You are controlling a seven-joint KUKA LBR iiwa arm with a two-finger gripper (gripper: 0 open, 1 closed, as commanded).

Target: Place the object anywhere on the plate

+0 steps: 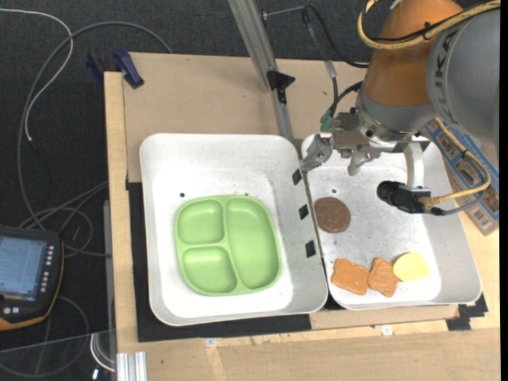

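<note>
**Four food pieces wait, plate bare**

Leftmost, the green three-compartment plastic plate [228,244] sits in the left white bin [159,165]. Rightward, the brown round patty [332,214], likely light, stiff and flat, wants an edge-to-edge pinch. Above it, the gripper [336,155] hangs, fingers apart, holding nothing. Its fingertips are hard to make out.

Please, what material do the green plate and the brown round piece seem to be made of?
The plate looks like moulded plastic: even light green colour, a soft matte sheen, rounded rims between three compartments. The brown disc is probably toy food of plastic or rubber, perhaps a burger patty: dull, dark, slightly uneven surface with no shine. The picture leaves its exact material open.
</note>
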